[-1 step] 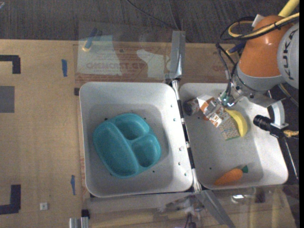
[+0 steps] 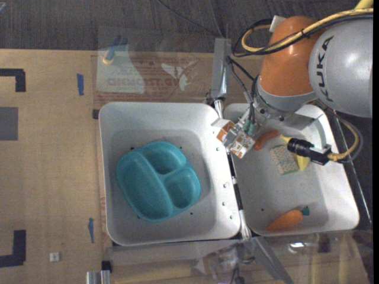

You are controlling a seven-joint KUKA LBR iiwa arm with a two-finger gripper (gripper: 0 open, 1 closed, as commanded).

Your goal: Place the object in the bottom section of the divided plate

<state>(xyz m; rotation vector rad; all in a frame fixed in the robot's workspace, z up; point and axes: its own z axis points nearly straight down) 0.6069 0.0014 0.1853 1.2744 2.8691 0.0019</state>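
A teal divided plate [image 2: 157,181] with three sections lies in the left white bin [image 2: 112,129]. My gripper [image 2: 235,139] hangs over the wall between the two bins, at the upper left corner of the right bin [image 2: 331,218]. Just to its right lies a small orange-red object [image 2: 266,138], partly under the wrist. An orange toy carrot [image 2: 288,219] with a green top rests near the front of the right bin. I see nothing of the gripper's underside from here.
A pale checked pad on a yellow piece [image 2: 288,160] lies mid right bin, beside a black cable plug [image 2: 308,149] on the arm. The grey and orange arm [image 2: 296,58] covers the right bin's far end. Cables trail above.
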